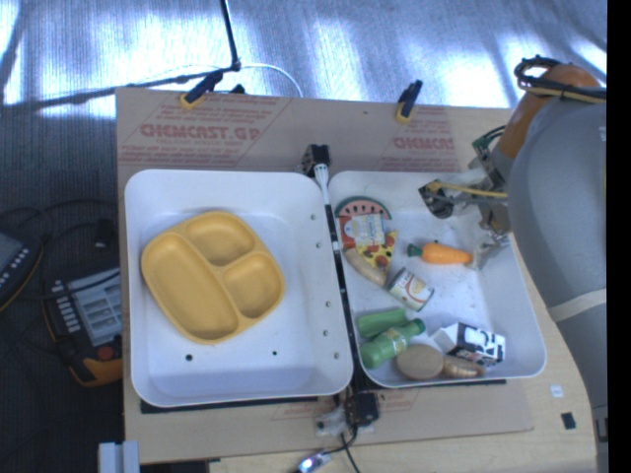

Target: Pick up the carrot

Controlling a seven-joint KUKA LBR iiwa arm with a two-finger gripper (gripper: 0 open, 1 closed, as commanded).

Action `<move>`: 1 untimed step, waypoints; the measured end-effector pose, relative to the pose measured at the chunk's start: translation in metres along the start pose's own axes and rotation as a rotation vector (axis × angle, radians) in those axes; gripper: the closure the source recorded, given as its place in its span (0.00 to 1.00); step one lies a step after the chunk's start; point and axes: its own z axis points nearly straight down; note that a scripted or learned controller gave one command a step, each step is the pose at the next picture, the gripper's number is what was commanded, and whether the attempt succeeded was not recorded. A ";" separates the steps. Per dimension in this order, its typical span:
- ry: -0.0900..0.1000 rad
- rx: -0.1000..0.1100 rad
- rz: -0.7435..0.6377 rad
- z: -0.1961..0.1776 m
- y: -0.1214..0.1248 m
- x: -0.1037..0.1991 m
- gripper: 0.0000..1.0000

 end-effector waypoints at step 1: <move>0.017 -0.026 -0.043 0.001 -0.064 -0.033 0.00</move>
